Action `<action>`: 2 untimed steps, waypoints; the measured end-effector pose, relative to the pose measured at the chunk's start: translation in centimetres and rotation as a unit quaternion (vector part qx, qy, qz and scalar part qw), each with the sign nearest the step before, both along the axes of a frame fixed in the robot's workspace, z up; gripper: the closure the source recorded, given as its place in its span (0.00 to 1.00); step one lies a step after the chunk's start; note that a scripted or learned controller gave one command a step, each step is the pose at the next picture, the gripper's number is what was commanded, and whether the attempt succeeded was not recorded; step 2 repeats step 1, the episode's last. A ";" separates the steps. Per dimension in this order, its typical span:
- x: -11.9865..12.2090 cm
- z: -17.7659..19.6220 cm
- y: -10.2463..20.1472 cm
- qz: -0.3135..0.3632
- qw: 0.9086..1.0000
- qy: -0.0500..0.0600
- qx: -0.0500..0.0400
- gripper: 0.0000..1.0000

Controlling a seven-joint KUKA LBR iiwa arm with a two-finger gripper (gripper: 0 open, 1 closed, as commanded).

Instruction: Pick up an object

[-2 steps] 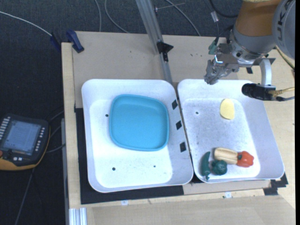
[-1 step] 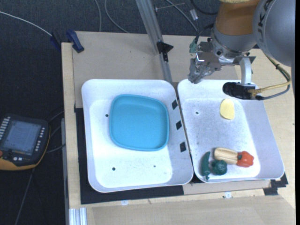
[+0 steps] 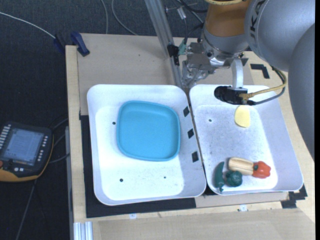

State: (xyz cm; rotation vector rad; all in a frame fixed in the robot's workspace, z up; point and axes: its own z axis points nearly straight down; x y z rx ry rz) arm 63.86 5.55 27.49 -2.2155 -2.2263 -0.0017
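Note:
My gripper (image 3: 192,75) hangs over the back rim where the two bins meet, with nothing visibly held. In the right bin (image 3: 282,134), a pale yellow piece (image 3: 242,117) lies near the back. A tan roll (image 3: 240,165), a red pepper (image 3: 261,170) and a green toy (image 3: 227,177) lie together at the front edge. A blue square plate (image 3: 148,130) lies flat in the middle of the left bin (image 3: 100,134).
A metal post (image 3: 159,24) rises behind the bins, just left of the gripper. Cables run over the dark floor at the back, and a handheld pendant (image 3: 22,149) lies at the left. The bulky grey arm fills the upper right.

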 end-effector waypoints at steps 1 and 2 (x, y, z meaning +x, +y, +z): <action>1.2 -1.4 4.1 -0.001 1.000 0.000 0.000 1.00; 1.2 -1.4 4.1 -0.001 1.000 0.000 0.000 1.00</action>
